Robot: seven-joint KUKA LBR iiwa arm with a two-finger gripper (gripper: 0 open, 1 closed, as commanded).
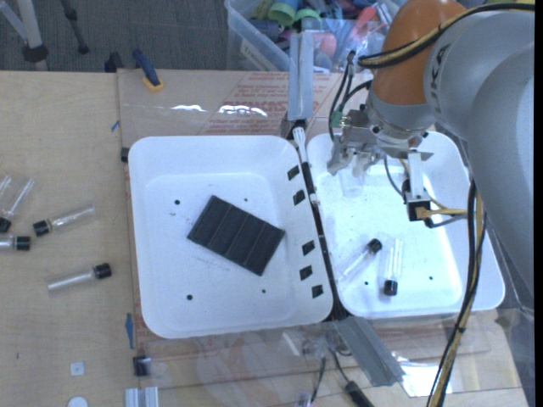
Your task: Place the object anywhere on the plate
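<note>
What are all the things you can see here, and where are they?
Bins: two, white, side by side on the bench.
Plate: one, black, ridged, in the left bin.
Tubes: two, clear with black caps, in the right bin.
Loose tubes: several, clear with black caps, on the bench at left.
Toy box: one, clear, colourful things inside, at the back.
Arm: one, grey and orange, from the right.
Pincer: one, above the right bin.
</note>
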